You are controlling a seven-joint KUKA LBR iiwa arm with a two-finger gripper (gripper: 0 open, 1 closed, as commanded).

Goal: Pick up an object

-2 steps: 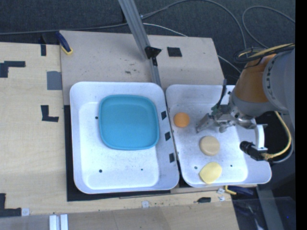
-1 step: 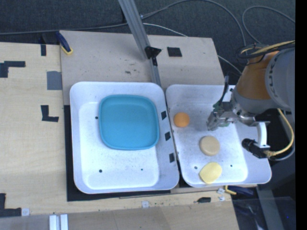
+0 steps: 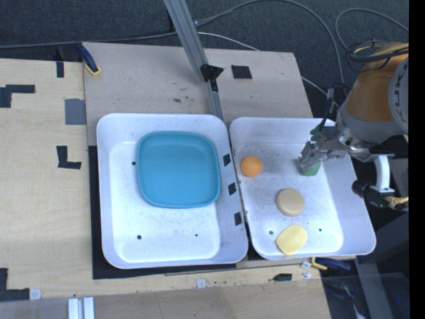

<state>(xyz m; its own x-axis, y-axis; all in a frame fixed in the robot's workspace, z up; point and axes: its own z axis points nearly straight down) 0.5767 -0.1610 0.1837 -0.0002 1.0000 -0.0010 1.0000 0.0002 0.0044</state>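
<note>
The right bin [image 3: 265, 135] holds an orange ball [image 3: 251, 166] near its left wall. A tan round piece [image 3: 290, 201] lies at its middle, and a yellow lemon-shaped piece [image 3: 291, 238] sits near the front rim. My gripper [image 3: 311, 159] hangs low over the bin's right part, directly above a small green object [image 3: 309, 169] that peeks out beneath it. The fingertips sit at the green object, but whether they clasp it is not visible.
The left bin [image 3: 119, 198] carries a blue square plate [image 3: 178, 168]. A grey metal pole [image 3: 192, 38] slants down to the gap between the bins. Cables loop across the dark floor at the upper right.
</note>
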